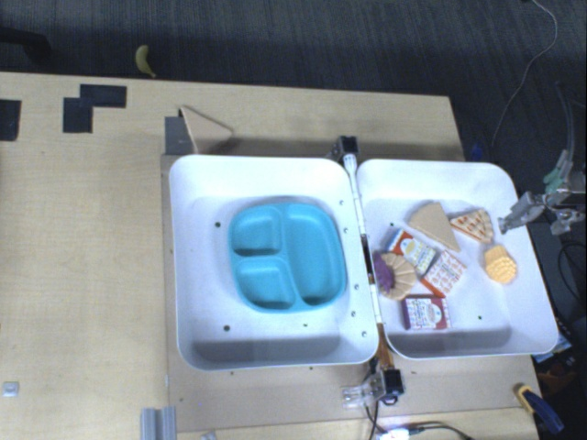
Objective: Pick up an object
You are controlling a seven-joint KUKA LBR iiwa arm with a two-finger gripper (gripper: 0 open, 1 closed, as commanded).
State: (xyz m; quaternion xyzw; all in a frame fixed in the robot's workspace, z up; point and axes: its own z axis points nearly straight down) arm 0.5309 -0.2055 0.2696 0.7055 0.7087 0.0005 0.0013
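Gripper (519, 214) at right bin's (527, 328) right edge, near pizza slice (472, 225); finger state cannot be determined. Blue tray (284, 255) in left bin (197, 246).

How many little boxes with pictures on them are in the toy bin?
3, all in the right bin: upper box beside the tan wedge, middle box, lower box nearest the front. Others may hide underneath.
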